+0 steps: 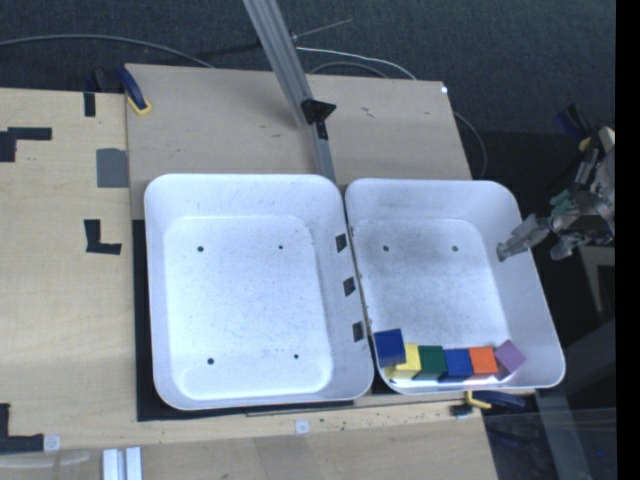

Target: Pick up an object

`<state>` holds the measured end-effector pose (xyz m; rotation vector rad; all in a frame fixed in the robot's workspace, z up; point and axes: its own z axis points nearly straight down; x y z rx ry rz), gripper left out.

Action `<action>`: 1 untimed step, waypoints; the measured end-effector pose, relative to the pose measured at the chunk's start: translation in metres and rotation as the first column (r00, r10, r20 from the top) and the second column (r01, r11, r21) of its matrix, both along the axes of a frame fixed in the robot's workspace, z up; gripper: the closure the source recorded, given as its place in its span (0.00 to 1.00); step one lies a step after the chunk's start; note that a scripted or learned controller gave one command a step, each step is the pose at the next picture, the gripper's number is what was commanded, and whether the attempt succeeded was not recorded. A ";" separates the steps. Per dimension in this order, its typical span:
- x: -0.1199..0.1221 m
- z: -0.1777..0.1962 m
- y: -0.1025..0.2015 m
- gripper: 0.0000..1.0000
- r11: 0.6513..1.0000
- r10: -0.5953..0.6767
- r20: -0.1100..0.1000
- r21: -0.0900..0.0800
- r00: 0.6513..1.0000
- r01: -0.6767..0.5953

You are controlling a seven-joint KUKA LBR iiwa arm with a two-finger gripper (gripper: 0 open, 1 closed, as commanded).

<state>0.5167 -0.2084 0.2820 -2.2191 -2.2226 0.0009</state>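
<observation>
Several small blocks lie in a row along the near wall of the right bin point(520, 268): a blue block point(389, 346), a yellow one point(403, 367), a green one point(431, 359), a second blue one point(458, 363), an orange one point(483, 360) and a purple one point(509, 355). My gripper point(530, 251) hangs over the right rim of that bin, well behind the blocks. Its two fingers stand apart, open, with nothing between them.
The left bin point(160, 268) sits beside the right one. A slanted metal pole point(285, 58) rises behind the bins. A blue and yellow clamp point(136, 90) lies at the back left, another clamp point(492, 401) at the right bin's front edge.
</observation>
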 end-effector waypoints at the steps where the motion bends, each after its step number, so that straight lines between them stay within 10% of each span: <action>1: -0.029 0.123 0.087 0.00 1.000 0.006 0.010 0.000 1.000 -0.006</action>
